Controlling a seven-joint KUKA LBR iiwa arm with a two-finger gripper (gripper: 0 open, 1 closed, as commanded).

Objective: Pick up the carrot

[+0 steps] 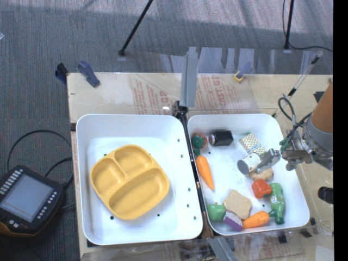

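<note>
Carrot (205, 172) lying loose by the left wall of the right bin (234, 118).
The gripper (270, 157) hangs over the bin's right half, beside a small can (248, 163); whether its jaws are open cannot be told.

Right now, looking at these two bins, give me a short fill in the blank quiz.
1. The yellow divided plate lies in the ____ bin in the camera view.
2. The long carrot lies along the right bin's ____ wall.
3. The slice of bread lies in the ____ bin.
4. The gripper hovers over the ____ bin.

Missing words: left; left; right; right
</note>
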